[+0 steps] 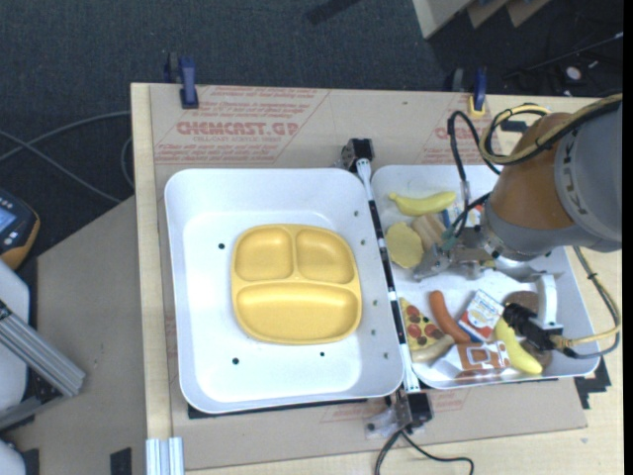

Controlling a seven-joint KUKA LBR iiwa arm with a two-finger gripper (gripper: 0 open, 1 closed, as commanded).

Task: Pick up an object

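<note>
gripper (447, 253): low in right bin (579, 295), beside yellow disc (404, 244) and banana (423, 203)
grip state: cannot tell
hidden: arm (554, 191) covers bin's far corner

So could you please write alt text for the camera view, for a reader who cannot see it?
A grey and orange robot arm reaches down into the right bin among toy food: bananas, a sausage and a pizza slice. The left bin holds a yellow divided plate.

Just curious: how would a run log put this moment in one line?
arm: over right bin | gripper: low beside yellow round piece | yellow tray: left bin
</note>
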